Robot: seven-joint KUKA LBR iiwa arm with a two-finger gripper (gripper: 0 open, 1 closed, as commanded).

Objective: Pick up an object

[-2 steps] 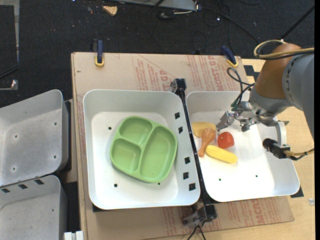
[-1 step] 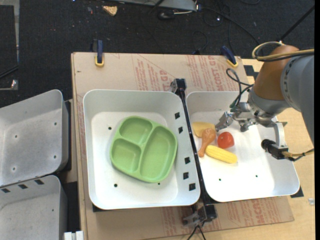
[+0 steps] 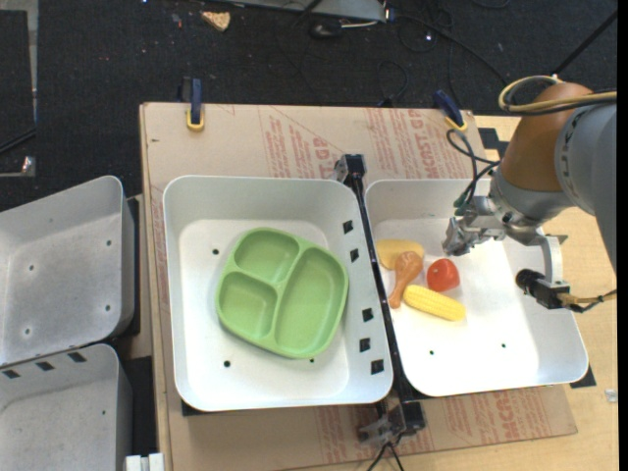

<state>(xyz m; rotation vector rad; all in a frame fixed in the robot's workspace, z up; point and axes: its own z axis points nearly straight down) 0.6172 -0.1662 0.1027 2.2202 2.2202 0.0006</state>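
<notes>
I judge my gripper (image 3: 461, 235), fingers' state untellable, approaching the red tomato (image 3: 443, 275) at its seven o'clock, needing descent next.

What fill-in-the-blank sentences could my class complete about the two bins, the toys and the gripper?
1. The green plate lies in the ____ bin.
2. The plate has ____ compartments.
3. The tomato touches the yellow ____ just below it.
4. The gripper hovers over the ____ bin, just above the tomato.

Missing words: left; three; corn; right
</notes>
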